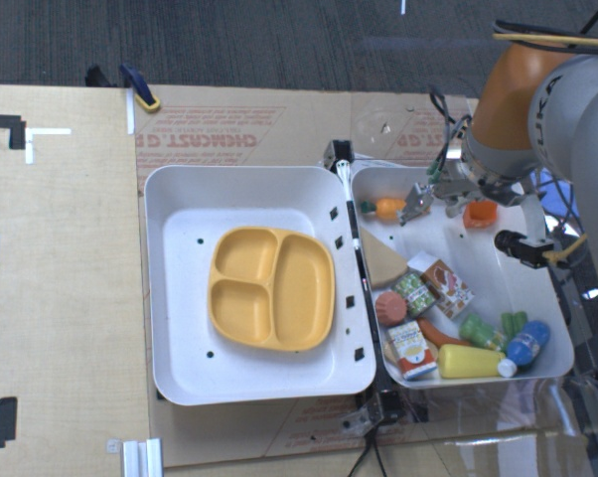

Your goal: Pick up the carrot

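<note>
From where I stand the gripper (415,205) hangs over the right bin's (552,311) far end, whether it grips anything I cannot tell, while the carrot (437,332) lies half-buried among packets near the yellow bottle (470,362).

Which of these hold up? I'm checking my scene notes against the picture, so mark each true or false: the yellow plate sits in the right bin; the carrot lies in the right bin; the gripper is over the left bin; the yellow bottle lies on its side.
1. The yellow plate sits in the right bin. False: it is in the left bin.
2. The carrot lies in the right bin. True.
3. The gripper is over the left bin. False: it is over the right bin's far end.
4. The yellow bottle lies on its side. True.
</note>
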Controlling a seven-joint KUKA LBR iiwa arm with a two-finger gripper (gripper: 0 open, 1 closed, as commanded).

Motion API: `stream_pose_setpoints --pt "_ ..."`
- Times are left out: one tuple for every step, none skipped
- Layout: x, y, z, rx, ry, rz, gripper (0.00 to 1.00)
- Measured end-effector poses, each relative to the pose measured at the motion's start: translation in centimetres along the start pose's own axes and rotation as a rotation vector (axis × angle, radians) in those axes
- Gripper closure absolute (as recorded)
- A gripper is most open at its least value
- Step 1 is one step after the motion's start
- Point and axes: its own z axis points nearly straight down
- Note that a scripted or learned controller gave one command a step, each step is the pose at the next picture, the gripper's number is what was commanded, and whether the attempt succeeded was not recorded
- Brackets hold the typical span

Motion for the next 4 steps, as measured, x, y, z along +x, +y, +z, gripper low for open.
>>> stream_pose_setpoints --pt "0.5 0.5 2.8 0.028 0.002 0.267 0.0" --pt "0.2 -0.3 3.4 0.072 0.009 0.618 0.0" --pt "1.9 -1.0 3.3 0.077 0.006 1.076 0.0" --pt "3.0 -1.3 3.2 0.047 -0.003 1.372 0.0"
